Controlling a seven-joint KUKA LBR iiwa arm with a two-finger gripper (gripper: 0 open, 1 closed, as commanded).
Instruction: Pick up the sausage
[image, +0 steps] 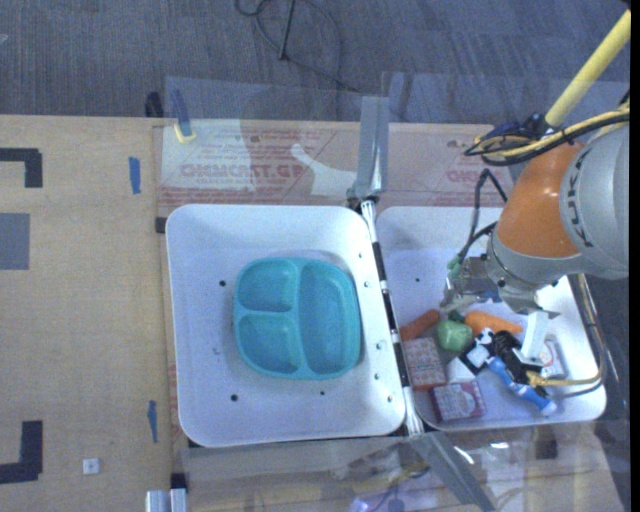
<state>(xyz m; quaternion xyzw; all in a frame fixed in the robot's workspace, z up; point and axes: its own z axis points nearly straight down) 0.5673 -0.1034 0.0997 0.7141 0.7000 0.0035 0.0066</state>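
— Orange-brown sausage (420, 324) is lying at the right bin's (400, 232) left side, beside the green toy (454, 333).
— Probably light, slick; grip mid-length. Pincer (468, 290) is hovering nearby, fingers impossible to judge.

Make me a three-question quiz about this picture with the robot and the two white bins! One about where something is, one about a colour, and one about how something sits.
1. Where is the divided plate?
A. left bin
B. right bin
C. on the bare bench

2. What colour is the divided plate?
A. red
B. teal
C. yellow

3. How does the divided plate sit?
A. flat, open side up
B. standing on its edge
C. upside down

Answers:
1. A: it lies in the middle of the left bin, while the small toys lie in the right bin.
2. B: it is blue-green all over.
3. A: its three hollow compartments face up at the camera.
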